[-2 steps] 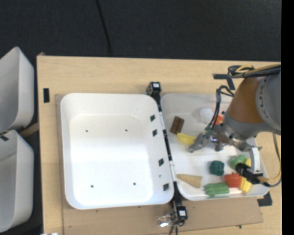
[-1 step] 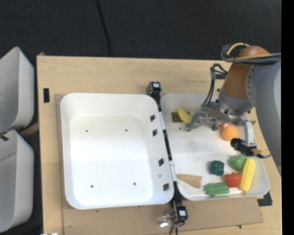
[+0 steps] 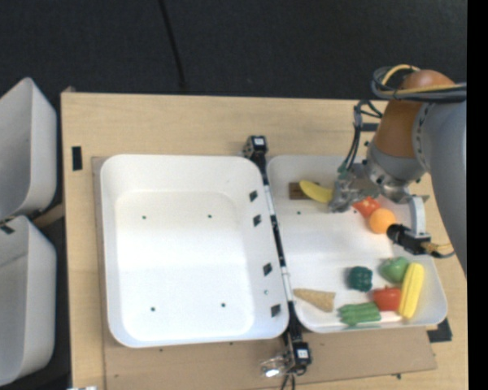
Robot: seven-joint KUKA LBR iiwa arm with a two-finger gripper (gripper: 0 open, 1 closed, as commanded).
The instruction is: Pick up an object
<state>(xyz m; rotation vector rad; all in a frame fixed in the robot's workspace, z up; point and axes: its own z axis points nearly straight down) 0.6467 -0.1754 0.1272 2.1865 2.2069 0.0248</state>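
Gripper (image 3: 342, 195) low in right bin (image 3: 325, 238), just beside banana (image 3: 315, 191); finger state unreadable. Nothing visibly held, so pick judged not yet done. Remaining: secure grasp, lift clear. Other candidates nearby: orange ball (image 3: 381, 220), corn cob (image 3: 411, 290).

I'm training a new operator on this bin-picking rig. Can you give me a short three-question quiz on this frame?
1. True or false: the gripper is over the right bin.
2. Which lies nearest the gripper: A) banana B) corn cob C) dark green piece?
3. Fill in: the orange ball lies in the ___ bin.

Key: 1 true; 2 A; 3 right.
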